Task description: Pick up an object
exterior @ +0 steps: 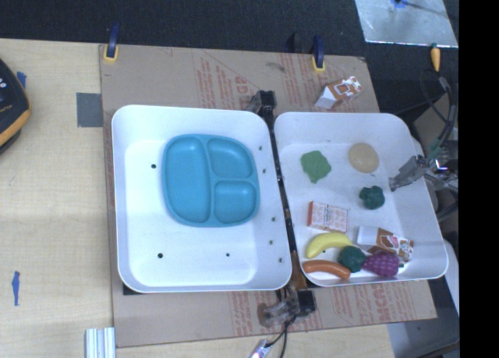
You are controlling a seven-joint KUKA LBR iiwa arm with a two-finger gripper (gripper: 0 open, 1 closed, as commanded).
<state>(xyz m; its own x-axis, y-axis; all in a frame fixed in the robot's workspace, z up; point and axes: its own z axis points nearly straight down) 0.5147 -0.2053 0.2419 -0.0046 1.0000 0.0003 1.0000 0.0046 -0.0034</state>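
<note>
— What do we see in the left bin?
— A divided tray at its centre.
— And the right bin?
— A banana at six o'clock, a cookie at twelve.

Toy foods scattered loose across the right bin.
</note>
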